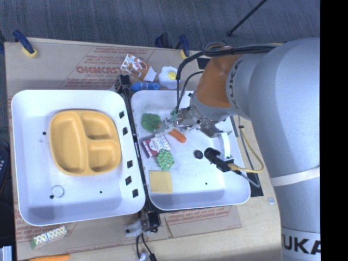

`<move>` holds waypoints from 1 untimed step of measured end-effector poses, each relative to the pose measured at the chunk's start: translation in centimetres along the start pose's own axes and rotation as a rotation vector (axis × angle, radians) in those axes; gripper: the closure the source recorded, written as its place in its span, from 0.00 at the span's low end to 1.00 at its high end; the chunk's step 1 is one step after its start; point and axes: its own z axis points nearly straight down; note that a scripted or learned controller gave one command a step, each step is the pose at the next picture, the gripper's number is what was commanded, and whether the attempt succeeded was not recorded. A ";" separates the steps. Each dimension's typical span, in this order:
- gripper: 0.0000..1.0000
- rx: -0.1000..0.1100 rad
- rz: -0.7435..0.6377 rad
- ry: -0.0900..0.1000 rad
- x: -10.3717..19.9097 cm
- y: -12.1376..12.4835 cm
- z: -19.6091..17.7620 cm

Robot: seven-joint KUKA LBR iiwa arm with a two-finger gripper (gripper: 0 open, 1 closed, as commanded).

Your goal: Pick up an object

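In right bin (234, 192), end effector (184, 121) hangs above orange carrot (178, 136); carrot just below-left of it, long axis diagonal. Finger opening: cannot tell.

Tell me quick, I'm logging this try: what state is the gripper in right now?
Gripper: low in the right bin, beside the carrot and the green leafy item; open or shut cannot be told from this view.

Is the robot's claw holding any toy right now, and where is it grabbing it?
I cannot tell. The claw sits low over the orange carrot and green leaf, hidden by the wrist.
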 end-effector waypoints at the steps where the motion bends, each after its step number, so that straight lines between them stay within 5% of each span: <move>1: 1.00 0.002 -0.005 0.004 0.1 0.1 -1.0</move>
